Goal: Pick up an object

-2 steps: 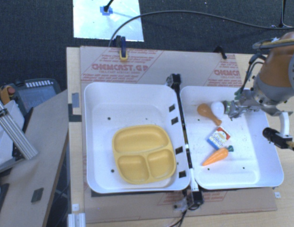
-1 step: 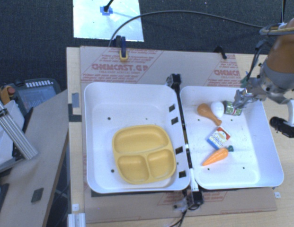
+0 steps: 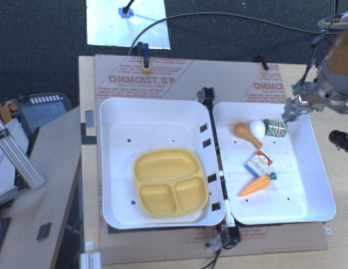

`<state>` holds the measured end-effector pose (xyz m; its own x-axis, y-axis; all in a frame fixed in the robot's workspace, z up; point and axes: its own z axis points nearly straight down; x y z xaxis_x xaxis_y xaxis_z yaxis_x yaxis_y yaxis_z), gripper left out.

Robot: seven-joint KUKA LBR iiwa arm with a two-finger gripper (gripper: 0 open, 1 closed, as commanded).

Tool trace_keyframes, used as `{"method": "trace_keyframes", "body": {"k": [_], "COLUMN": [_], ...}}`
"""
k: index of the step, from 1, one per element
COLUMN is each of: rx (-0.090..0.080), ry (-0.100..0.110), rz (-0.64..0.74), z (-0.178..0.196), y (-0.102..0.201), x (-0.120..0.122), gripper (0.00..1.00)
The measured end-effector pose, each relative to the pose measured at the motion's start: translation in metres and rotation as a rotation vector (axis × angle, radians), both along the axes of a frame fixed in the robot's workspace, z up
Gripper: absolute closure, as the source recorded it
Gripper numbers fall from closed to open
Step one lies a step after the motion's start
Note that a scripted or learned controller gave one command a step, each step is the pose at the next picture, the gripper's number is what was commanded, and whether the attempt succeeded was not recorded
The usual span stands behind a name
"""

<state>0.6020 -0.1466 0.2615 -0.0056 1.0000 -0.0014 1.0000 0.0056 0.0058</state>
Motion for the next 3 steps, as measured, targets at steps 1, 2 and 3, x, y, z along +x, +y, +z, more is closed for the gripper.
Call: {"method": "trace_keyframes", "body": {"k": [1, 2, 3], "rx": [0.003, 0.002, 0.003], "ry": [0.004, 0.004, 0.005], "rz": [0.003, 0.004, 0.003], "z": [0.0, -0.014, -0.026], "y": [0.049, 0.105, 0.153], "x": [-0.005, 0.005, 0.001], "gripper": [1.0, 1.0, 1.0]}}
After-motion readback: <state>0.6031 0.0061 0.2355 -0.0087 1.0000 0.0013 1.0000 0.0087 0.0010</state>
